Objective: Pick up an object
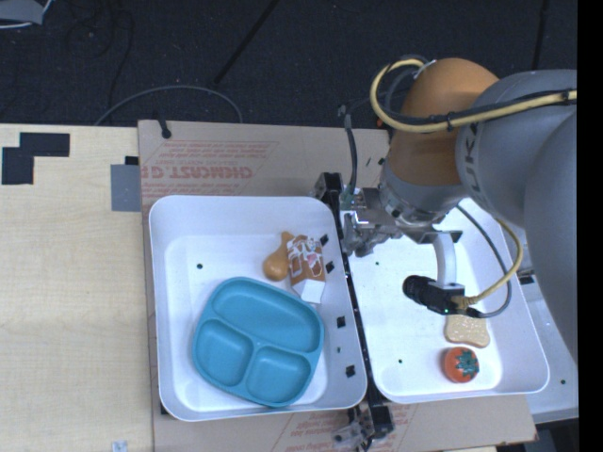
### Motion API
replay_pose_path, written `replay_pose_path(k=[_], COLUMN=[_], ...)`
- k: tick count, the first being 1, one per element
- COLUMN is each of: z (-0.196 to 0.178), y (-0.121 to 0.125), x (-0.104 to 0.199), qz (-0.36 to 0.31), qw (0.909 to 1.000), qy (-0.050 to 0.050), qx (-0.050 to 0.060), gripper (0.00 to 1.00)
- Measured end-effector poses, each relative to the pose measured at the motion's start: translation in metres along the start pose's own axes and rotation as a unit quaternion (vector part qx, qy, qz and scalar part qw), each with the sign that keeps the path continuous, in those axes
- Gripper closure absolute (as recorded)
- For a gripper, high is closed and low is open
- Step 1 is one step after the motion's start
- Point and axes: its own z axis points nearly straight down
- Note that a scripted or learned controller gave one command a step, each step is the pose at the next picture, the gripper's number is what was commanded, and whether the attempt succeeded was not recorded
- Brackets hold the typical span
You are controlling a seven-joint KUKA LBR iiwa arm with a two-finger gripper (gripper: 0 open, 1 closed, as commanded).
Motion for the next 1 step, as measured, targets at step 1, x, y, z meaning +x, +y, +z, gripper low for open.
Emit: replay_pose_path(k=[1], z=[0.0088], y=[0.0169], x=[0.0527], qz=[0.000], qw=[1.0000], qy=[0.000], qx=[0.000], gripper=[1.00])
